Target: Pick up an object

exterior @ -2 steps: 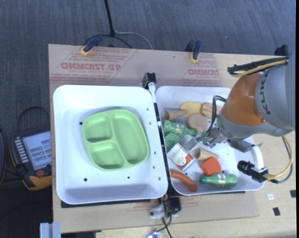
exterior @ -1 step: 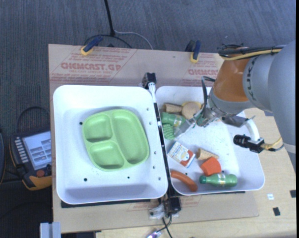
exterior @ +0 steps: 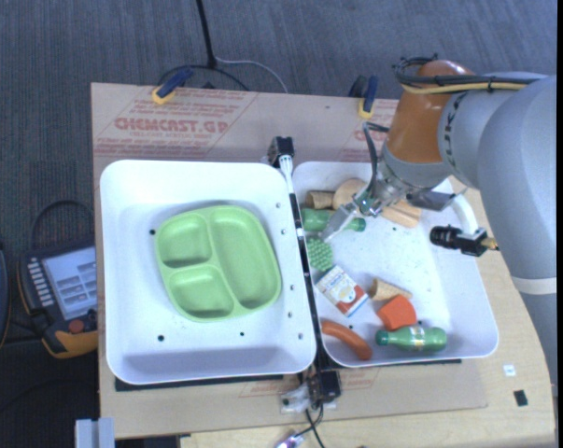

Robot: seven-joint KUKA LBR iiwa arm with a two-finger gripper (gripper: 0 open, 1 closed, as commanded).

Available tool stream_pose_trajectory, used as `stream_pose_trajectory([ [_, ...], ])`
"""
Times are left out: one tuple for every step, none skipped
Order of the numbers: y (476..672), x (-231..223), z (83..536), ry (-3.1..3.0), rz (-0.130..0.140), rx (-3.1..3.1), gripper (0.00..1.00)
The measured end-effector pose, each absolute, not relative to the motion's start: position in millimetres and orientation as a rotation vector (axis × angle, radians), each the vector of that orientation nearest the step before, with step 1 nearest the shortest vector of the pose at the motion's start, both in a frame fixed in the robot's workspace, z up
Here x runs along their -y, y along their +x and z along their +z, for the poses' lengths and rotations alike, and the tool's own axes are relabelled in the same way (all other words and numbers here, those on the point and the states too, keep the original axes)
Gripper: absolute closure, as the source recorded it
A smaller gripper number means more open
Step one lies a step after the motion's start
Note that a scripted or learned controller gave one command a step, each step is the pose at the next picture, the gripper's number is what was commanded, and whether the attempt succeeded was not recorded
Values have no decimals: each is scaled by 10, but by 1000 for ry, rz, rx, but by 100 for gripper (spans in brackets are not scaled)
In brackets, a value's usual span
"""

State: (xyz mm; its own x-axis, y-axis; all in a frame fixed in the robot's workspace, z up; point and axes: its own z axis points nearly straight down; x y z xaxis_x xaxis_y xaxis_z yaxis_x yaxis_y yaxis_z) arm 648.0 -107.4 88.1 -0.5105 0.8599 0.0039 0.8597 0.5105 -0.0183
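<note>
Over the right bin [exterior: 477, 329], the hand [exterior: 348, 215] pinches a translucent strip above a green bottle [exterior: 316, 219].

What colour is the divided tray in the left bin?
Light green divided tray, seen in the camera view.

A plate [exterior: 216, 261] sits in the left bin [exterior: 122, 250], and the right bin [exterior: 468, 297] beside it holds a bottle [exterior: 414, 339], a carton [exterior: 341, 289] and other small things.

Right bin [exterior: 482, 329] back crowded with toys, bare middle floor, green tray [exterior: 218, 261] fills left bin [exterior: 122, 343]
</note>
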Motion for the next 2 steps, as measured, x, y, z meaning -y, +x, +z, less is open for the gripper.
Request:
stream_pose_trajectory([
  [6465, 1062, 878, -2181, 3, 2267, 0],
  [5378, 1379, 1180, -1977, 3, 2441, 0],
])
